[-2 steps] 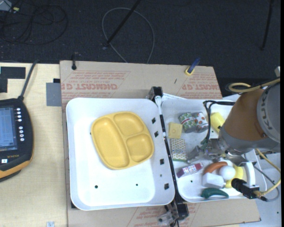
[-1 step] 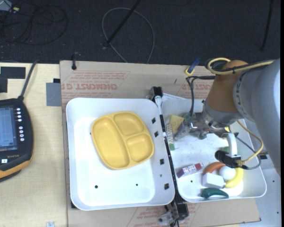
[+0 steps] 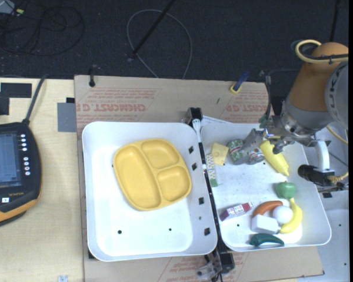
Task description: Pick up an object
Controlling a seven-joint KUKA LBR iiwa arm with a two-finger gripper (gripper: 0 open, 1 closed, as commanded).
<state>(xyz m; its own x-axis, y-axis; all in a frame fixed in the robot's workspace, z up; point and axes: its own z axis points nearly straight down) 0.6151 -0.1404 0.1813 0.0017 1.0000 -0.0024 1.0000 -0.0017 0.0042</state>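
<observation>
My gripper (image 3: 265,141) hangs low over the back of the right bin (image 3: 317,239), reaching in from the right. It sits between a crumpled green packet (image 3: 241,152) on its left and a yellow banana-shaped toy (image 3: 275,158) just below and to its right. Whether it touches either I cannot tell. A pale yellow wedge (image 3: 219,154) lies left of the packet. Toward the front of that bin lie a green fruit (image 3: 286,188), an orange carrot (image 3: 267,207), a white egg (image 3: 283,215), a white block (image 3: 262,223) and a small red and white packet (image 3: 236,210).
The left bin (image 3: 100,228) holds a yellow divided plate (image 3: 150,172). A ridge with black clips (image 3: 203,175) separates the two bins. A dark green item (image 3: 265,239) lies at the right bin's front wall. A handheld control pad (image 3: 12,169) rests far left on the bench.
</observation>
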